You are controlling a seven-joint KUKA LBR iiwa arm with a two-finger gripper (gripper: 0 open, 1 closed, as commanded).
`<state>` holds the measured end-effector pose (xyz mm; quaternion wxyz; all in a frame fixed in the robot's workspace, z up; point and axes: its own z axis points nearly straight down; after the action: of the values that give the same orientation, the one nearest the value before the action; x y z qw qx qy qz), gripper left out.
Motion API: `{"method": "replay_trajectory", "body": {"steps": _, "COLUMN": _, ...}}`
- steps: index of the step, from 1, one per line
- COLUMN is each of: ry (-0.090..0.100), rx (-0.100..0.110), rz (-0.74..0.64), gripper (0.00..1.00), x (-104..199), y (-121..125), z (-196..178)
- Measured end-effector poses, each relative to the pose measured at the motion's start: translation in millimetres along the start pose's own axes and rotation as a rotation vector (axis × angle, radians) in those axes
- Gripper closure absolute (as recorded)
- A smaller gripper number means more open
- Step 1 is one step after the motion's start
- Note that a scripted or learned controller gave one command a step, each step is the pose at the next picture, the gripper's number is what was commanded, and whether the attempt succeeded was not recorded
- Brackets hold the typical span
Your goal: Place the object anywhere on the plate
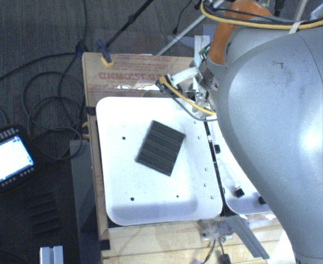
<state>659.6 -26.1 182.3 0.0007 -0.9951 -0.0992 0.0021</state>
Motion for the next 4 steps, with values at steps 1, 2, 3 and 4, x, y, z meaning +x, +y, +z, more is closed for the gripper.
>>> {"method": "replay_trajectory", "body": {"steps": 1, "ry": -0.001, "rx": -0.003, "rz": -0.082, "gripper": 1.00, "x": -4, "y": -22, "z": 0}}
{"method": "replay_trajectory", "body": {"steps": 2, "ry": -0.001, "rx": -0.003, "rz": -0.082, "gripper": 0.00, "x": -4, "y": -22, "z": 0}}
{"method": "replay_trajectory", "body": {"steps": 3, "ry": -0.002, "rx": -0.004, "rz": -0.136, "gripper": 0.00, "x": -83, "y": -25, "z": -45}}
{"method": "replay_trajectory", "body": {"steps": 4, "ry": -0.002, "rx": -0.003, "rz": -0.136, "gripper": 0.00, "x": -83, "y": -26, "z": -44}}
